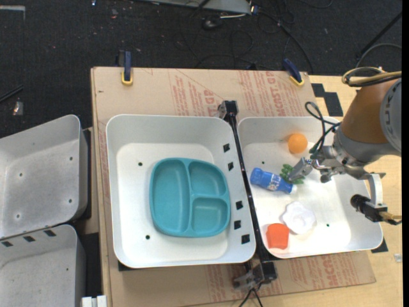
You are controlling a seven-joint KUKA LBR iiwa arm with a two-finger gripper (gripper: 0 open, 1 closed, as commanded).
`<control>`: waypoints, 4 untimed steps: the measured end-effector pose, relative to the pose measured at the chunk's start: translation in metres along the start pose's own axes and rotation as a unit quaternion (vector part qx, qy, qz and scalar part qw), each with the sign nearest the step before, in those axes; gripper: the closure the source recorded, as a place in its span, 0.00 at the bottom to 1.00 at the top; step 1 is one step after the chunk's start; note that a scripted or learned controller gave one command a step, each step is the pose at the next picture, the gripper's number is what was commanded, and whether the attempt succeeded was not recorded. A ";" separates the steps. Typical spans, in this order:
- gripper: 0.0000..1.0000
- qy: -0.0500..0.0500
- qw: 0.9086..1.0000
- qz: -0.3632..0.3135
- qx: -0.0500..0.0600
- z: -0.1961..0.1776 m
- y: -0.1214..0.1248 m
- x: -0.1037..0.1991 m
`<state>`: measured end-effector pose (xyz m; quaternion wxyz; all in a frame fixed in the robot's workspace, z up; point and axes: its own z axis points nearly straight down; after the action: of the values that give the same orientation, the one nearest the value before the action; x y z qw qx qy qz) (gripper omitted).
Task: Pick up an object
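- Camera view: the arm (374,123) comes in from the right, orange band showing above the wrist, and its claw (305,169) is low inside the right bin (358,235).
- The claw sits right at a small green object (291,171), just right of the blue bottle (270,180); the green piece seems to touch the fingertips, but whether it is truly gripped, I cannot tell.
- How wide the claw stands is not clear either; the metal parts blur together from here.
- The blue bottle lies on its side near the bin's left wall, tilted across the floor.
- An orange ball (297,143) rests above and to the right of the bottle, apart from it.
- A white crumpled item (298,217) lies below and to the right of the bottle, and an orange cup (277,236) sits just beside that, lower left.
- Over in the left bin (128,235), well left of the bottle, a teal divided tray (190,197) lies flat.
- Both bins rest side by side on the brown bench (166,88).
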<state>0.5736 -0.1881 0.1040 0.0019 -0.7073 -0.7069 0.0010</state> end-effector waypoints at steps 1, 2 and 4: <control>1.00 -0.001 1.000 0.000 -0.003 -0.014 0.001 -0.001; 1.00 -0.001 1.000 0.001 -0.004 -0.058 -0.002 -0.005; 1.00 -0.002 1.000 -0.002 -0.005 -0.173 0.000 -0.001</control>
<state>0.5739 -0.1898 0.2769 -0.0029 -0.7058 -0.7084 -0.0013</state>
